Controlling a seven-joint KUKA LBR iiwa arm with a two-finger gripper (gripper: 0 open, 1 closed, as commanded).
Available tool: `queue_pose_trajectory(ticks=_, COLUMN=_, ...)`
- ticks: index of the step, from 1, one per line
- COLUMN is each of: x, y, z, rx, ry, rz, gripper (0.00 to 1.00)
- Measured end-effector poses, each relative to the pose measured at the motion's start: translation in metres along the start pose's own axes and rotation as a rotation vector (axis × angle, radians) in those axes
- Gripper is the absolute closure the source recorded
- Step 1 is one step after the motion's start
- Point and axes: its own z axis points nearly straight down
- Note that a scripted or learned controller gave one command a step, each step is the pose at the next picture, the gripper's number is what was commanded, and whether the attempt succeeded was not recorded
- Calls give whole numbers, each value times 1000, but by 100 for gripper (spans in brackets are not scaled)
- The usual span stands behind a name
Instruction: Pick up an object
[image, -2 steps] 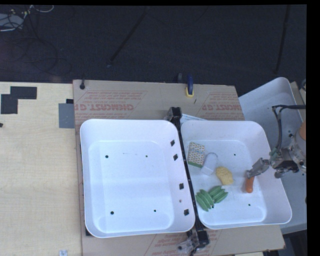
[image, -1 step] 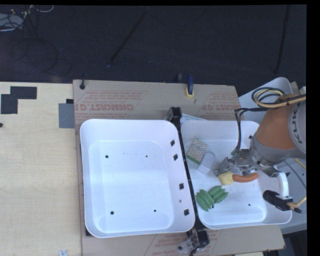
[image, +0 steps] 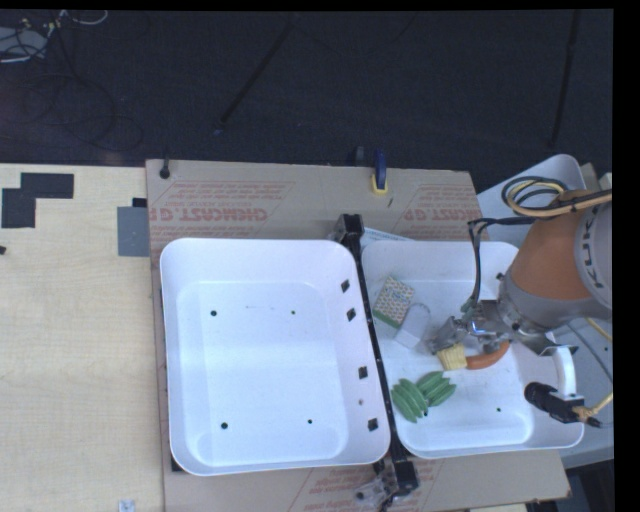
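My gripper (image: 458, 338) is low over the middle of the right bin (image: 500, 425), reaching in from the right. Directly beneath its tip lies a small yellow piece (image: 452, 358), with an orange curved object (image: 489, 358) beside it to the right; I cannot tell whether either is touched. A clear plastic cup (image: 413, 326) lies on its side just left of the gripper. A green-and-yellow checkered pad (image: 393, 300) rests near the bin's far left. A bunch of green pea pods (image: 422, 392) lies toward the bin's front left.
The left bin (image: 190, 300) sits beside the right one, divided by a black clamp strip (image: 362, 340). Both rest on a cardboard sheet (image: 260, 205). The arm's orange band (image: 555, 265) looms over the right bin's far right side.
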Motion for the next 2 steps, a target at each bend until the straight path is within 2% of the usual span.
queue_pose_trajectory(ticks=1, x=43, y=-35, z=15, rx=4, ry=2, rz=-3, gripper=0)
queue_pose_trajectory(ticks=2, x=40, y=-34, z=4, rx=1, ry=0, rz=3, gripper=100)
